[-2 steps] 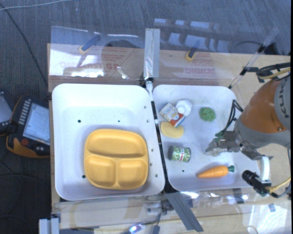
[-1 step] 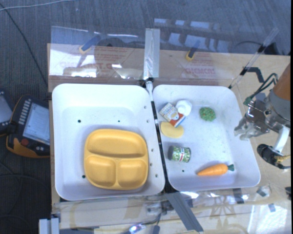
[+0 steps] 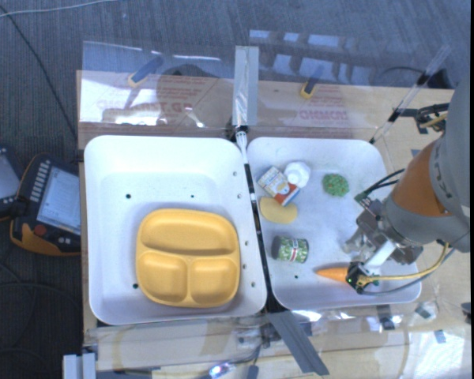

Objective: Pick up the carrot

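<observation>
Carrot (image 3: 329, 273): lies flat near the front wall of the right bin (image 3: 379, 158), tip pointing left. Its thick end is just beside the end effector (image 3: 365, 247) (how far open: cannot tell). Green can (image 3: 291, 249) is near the carrot, apart from it.

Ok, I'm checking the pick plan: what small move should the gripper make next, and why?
Probably a short shift toward the view's left, to centre over the carrot. The gripper sits just beside its thick end in the right bin, not yet over it.
</observation>
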Robot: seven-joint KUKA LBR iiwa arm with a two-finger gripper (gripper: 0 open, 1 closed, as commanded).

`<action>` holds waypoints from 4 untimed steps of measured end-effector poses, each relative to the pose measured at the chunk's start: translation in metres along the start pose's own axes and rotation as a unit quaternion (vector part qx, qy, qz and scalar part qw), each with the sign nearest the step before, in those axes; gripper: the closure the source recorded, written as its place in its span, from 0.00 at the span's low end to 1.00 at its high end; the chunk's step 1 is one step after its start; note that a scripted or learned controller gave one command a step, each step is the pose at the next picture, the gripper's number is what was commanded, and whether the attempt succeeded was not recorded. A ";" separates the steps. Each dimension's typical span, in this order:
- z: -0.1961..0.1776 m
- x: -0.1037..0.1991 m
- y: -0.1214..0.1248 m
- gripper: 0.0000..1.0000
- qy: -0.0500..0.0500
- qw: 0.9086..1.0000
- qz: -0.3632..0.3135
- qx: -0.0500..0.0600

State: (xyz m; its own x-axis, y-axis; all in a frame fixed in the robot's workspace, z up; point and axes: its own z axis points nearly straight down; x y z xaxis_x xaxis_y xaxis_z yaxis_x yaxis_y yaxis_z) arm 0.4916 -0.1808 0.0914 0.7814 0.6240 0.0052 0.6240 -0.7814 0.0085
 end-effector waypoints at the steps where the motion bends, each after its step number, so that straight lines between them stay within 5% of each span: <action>1: -0.078 0.077 0.074 1.00 -0.007 0.973 0.232 0.003; 2: -0.239 0.071 0.100 1.00 -0.006 0.987 0.163 0.003; 3: -0.342 0.047 0.070 1.00 -0.005 0.999 0.040 0.003; 4: -0.342 0.022 0.074 1.00 -0.004 0.989 -0.150 0.005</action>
State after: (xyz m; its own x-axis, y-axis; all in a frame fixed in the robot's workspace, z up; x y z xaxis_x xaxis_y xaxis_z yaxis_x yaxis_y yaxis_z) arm 0.5516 -0.2243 0.4340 0.5611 0.8277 -0.0040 0.8277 -0.5611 -0.0004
